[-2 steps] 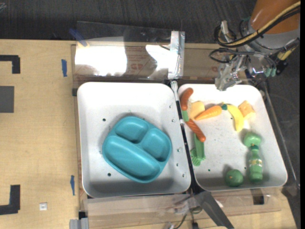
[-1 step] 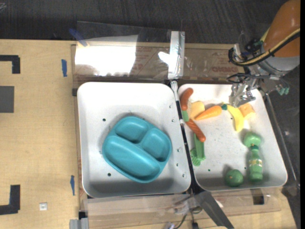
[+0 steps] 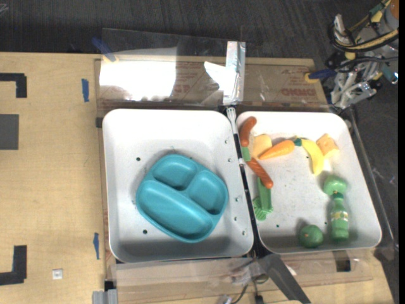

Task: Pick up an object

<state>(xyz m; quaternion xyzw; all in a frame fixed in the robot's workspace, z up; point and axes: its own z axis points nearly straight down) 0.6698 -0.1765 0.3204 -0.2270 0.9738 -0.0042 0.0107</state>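
Several toys crowd the right bin (image 3: 364, 170). Nearest, the round lime (image 3: 310, 235) could roll out of a pinch, and the bottle (image 3: 339, 215) beside it may get knocked. Farther back, the carrot (image 3: 277, 149), sausage (image 3: 261, 173) and banana (image 3: 314, 156) lie close together, so a descent there risks nudging neighbours or clipping the bin's dividing wall.
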